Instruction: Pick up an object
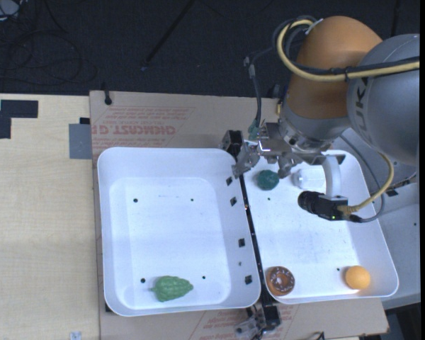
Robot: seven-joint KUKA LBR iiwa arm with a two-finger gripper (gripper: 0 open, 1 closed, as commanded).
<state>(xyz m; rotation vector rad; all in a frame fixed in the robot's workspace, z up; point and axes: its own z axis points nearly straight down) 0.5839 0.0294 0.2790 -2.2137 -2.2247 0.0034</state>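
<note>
Where bumpy green lump (172, 287) lies

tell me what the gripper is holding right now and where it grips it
Cannot be told. The gripper hangs just above a teal ball in the right bin, but no grip on it is visible.

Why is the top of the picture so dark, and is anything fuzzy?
In the camera view, the floor behind the bench is unlit, while the white bins look bright. The green ball under the gripper looks slightly soft; the orange ball is sharper.
</note>
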